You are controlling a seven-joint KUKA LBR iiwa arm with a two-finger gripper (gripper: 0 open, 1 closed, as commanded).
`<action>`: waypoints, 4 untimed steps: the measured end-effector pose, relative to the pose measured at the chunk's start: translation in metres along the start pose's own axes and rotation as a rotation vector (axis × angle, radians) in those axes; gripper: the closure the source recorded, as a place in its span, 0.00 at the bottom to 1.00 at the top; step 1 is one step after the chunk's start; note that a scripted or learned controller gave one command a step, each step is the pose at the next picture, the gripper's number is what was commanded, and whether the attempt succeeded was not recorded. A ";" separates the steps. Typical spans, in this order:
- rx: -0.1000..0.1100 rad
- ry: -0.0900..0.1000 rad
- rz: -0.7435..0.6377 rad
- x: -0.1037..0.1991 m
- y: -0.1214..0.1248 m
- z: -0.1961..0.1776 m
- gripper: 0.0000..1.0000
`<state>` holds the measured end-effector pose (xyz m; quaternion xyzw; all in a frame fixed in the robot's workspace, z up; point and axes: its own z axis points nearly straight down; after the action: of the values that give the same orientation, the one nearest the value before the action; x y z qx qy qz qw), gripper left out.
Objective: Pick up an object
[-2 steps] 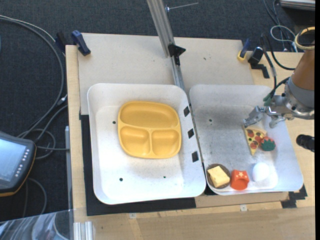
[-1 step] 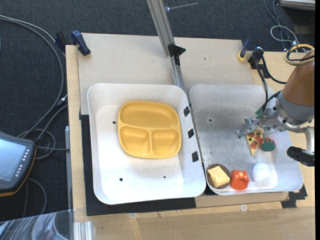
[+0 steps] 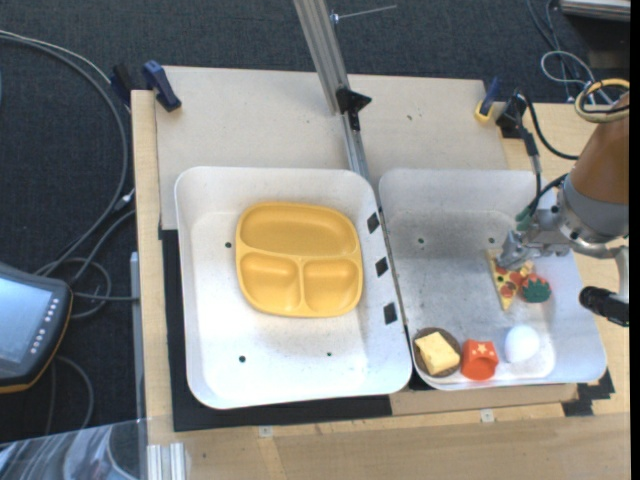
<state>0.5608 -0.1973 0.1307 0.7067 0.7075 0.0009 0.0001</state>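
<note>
My gripper (image 3: 516, 252) hangs over the right bin (image 3: 440, 218) near its right side, at the end of the grey arm with the orange band (image 3: 603, 173). Directly below and touching its tip lies a small yellow-and-red toy (image 3: 506, 280), with a green piece (image 3: 538, 290) beside it. Along the bin's front edge sit a yellow block on a brown base (image 3: 435, 353), a red-orange object (image 3: 480, 360) and a white ball (image 3: 522, 344). Whether anything is held is not visible.
The left bin (image 3: 200, 268) holds a yellow divided plate (image 3: 298, 258). A metal pole (image 3: 330, 58) slants down to the gap between the bins. A black part (image 3: 606, 304) sticks in at the right bin's right edge. Cables lie around the bench.
</note>
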 end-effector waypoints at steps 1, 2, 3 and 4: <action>-0.005 -0.003 0.000 -0.002 0.008 -0.046 1.00; -0.006 -0.004 0.001 -0.008 0.001 -0.102 1.00; -0.006 -0.004 -0.001 -0.008 0.002 -0.147 1.00; 0.003 0.002 -0.006 0.052 0.004 -0.145 1.00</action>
<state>0.5642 -0.1451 0.2756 0.7045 0.7097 0.0009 -0.0017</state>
